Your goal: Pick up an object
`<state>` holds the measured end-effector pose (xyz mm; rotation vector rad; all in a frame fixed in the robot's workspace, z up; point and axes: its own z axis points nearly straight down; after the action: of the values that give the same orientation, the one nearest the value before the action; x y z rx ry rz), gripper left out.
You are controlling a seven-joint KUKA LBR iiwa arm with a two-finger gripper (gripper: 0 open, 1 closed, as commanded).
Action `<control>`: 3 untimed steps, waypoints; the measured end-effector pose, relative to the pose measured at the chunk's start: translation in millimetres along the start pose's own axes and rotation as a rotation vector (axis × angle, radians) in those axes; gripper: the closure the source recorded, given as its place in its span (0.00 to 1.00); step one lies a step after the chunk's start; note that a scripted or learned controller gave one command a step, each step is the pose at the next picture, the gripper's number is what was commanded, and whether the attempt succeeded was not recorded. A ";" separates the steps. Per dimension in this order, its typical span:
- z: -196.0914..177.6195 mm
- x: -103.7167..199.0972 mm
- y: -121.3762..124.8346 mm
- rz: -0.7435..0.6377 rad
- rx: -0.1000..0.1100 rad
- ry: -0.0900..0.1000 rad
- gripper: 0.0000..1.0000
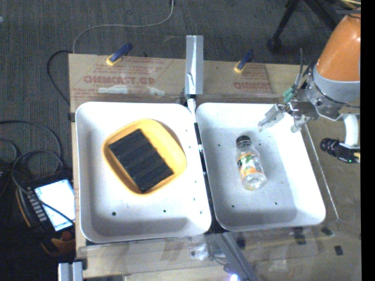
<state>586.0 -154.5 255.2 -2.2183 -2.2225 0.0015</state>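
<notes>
Camera view, looking down at a slant on the bench. Far left, on the dark floor: a tablet-like device (51, 202) with a lit screen, beside loops of black cable. Next, the left bin (88, 174), white and shallow, holding a yellow dish (170, 136) with a black ribbed pad (140, 160) lying diagonally inside it. Behind the bins, a cardboard sheet (135, 81) with red lettering, pinned by two clamps with yellow and blue grips, one at upper left (119, 54), one further right (244, 61). Between the bins, at the back, a grey upright post (194, 63). Then the right bin (293, 198), touching the left one along the middle seam. In it, near the centre, a small clear bottle (249, 163) lying on its side, black cap toward the back, orange-and-green label around the middle. Above the bin's back right corner, the gripper (285, 117), fingers spread apart, nothing between them, well clear of the bottle. Far right, the arm's grey wrist and orange band (343, 45).
</notes>
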 end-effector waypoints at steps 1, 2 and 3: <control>136.3 -3.7 4.8 -0.218 0.000 0.000 0.00; 151.3 33.0 32.5 -0.161 -0.002 0.000 0.00; 163.8 24.9 21.7 -0.176 -0.014 -0.003 0.00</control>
<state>607.4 -129.5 91.3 -2.0223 -2.4176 -0.0105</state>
